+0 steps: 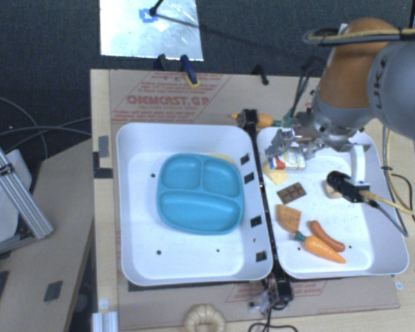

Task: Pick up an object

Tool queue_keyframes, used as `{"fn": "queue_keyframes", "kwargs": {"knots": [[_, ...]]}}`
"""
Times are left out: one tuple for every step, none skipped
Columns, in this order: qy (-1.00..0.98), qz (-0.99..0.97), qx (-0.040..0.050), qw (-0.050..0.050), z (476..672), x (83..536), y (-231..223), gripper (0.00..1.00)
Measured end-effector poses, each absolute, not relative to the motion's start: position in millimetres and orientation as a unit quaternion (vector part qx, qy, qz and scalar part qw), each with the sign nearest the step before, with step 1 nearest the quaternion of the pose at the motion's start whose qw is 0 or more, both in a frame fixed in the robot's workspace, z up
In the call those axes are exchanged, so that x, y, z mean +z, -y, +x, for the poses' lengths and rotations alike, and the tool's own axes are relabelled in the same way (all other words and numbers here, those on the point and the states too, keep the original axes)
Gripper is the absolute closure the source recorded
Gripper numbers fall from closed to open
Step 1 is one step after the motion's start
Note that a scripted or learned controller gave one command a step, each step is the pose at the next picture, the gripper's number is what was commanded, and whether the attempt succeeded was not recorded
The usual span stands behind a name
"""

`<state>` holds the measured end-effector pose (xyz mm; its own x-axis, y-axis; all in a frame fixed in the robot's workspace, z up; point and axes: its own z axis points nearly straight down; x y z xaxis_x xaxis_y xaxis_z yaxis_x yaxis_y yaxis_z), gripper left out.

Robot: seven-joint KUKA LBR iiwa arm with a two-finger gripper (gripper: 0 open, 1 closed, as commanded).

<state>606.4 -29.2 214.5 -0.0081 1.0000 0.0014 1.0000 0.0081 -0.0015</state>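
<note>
robot claw [285, 144] hovering over right bin [384, 258], finger state unclear, toy carrots [323, 241] lying nearby, blue divided plate [200, 192] sitting in left bin [135, 254]

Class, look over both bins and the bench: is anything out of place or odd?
Mostly tidy. One oddity: a pale ring-shaped object lies outside the bins on the bench's near edge. The blue tray sits flat in the left bin; the carrots lie in the right bin.
</note>
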Motion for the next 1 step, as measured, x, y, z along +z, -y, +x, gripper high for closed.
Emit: {"fn": "queue_keyframes", "kwargs": {"knots": [[0.710,-0.705,-0.0008,0.000,596.5,230.1,19.1,1.00]]}}
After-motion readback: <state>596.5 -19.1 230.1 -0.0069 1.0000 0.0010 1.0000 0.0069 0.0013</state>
